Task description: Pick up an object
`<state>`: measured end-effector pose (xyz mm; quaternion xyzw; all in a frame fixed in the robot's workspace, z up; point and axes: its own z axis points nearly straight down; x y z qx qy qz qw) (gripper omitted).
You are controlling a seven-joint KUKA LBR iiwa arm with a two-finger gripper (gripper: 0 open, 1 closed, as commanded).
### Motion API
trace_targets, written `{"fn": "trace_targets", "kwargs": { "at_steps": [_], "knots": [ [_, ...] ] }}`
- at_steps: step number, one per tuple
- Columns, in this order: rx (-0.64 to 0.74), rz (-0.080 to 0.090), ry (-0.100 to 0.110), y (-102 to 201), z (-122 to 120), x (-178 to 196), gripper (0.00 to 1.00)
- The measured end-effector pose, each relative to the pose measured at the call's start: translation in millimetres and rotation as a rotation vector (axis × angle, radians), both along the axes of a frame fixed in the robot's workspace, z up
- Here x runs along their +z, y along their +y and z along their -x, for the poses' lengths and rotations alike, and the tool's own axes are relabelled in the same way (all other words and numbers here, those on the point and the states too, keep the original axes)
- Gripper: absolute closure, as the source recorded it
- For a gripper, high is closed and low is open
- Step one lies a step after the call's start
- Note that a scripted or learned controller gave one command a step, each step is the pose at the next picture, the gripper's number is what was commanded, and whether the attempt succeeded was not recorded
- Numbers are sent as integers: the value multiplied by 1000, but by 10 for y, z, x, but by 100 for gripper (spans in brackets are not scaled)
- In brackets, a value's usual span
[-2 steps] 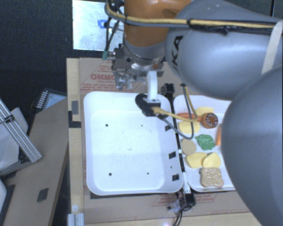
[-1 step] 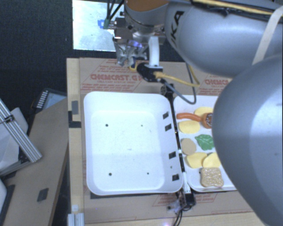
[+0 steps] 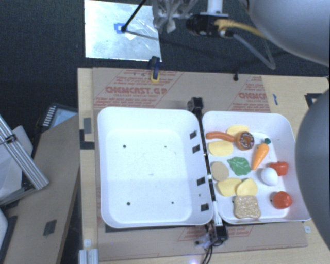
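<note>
The right bin (image 3: 286,129) holds several toy foods. Among them are a carrot (image 3: 261,153), a chocolate donut (image 3: 245,139), a green leaf (image 3: 239,165), a white egg (image 3: 268,176), a red tomato (image 3: 281,199), a slice of toast (image 3: 246,207) and an orange sausage (image 3: 220,136). Yellow and tan slices (image 3: 229,186) lie between them. My gripper (image 3: 169,15) hangs high at the top of the view, beyond the bench's far edge and well away from both bins. Nothing shows between its fingers. The grey arm (image 3: 309,31) sweeps along the top right and right side.
The left bin (image 3: 108,154) sits beside the right one, joined by a black hinge strip (image 3: 203,165). Both rest on a cardboard sheet (image 3: 134,87). A yellow-and-blue clamp (image 3: 154,69) stands at the far edge, a shiny metal plate (image 3: 113,31) lies behind it, and an aluminium frame (image 3: 18,154) is at the left.
</note>
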<state>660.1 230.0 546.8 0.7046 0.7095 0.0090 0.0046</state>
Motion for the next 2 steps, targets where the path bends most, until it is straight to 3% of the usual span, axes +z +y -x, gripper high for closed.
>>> {"fn": "trace_targets", "kwargs": {
  "at_steps": [1, 2],
  "knots": [
    [-6, 10, 31, 41, -69, -2586, 100],
    [-5, 6, 18, 46, -84, -2607, 100]
  ]
}}
